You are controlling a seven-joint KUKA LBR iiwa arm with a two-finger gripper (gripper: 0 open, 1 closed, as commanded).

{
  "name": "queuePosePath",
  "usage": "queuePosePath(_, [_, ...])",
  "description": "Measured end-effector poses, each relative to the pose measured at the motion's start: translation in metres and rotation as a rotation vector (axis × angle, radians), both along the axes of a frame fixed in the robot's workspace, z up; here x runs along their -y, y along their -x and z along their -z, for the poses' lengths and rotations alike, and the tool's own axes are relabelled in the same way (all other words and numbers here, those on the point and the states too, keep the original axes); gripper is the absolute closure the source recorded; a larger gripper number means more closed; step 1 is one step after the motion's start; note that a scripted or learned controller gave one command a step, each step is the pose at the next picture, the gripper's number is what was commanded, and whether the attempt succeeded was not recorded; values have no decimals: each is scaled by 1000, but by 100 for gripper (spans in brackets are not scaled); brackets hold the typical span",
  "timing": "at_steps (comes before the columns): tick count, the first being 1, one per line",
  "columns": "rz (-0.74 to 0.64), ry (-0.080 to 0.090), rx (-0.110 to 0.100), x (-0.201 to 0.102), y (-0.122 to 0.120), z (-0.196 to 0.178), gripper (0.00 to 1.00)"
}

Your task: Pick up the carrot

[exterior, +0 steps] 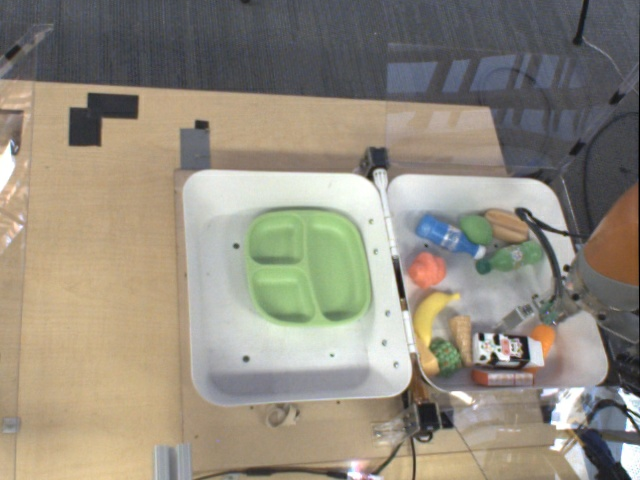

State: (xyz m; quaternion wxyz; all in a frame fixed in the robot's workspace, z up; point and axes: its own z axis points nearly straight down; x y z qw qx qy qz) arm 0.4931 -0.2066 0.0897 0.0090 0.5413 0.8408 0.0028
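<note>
I see the carrot (541,337) at the right bin's (590,368) near right side, just right of a black-and-white carton (505,348) whose printing I cannot read. The gripper (547,311) sits directly above it, apparently touching; how its fingers stand I cannot tell.

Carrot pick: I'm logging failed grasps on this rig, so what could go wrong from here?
1. The carrot sits tight against the black-and-white carton, so the gripper may catch or shove the carton instead.
2. It also lies close to the right bin's edge, leaving little room on that side.
3. The arm's cable loops over the green bottle and could drag it.
</note>
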Motion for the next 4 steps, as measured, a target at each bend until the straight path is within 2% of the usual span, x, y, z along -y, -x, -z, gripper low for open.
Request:
queuePosePath(1, [130, -3, -4, 0, 1, 0, 0])
queuePosePath(2, [146, -3, -3, 0, 1, 0, 0])
queuePosePath(3, [-31, 0, 0, 0, 0, 0, 0])
queuePosePath(4, [187, -5, -4, -1, 1, 1, 0])
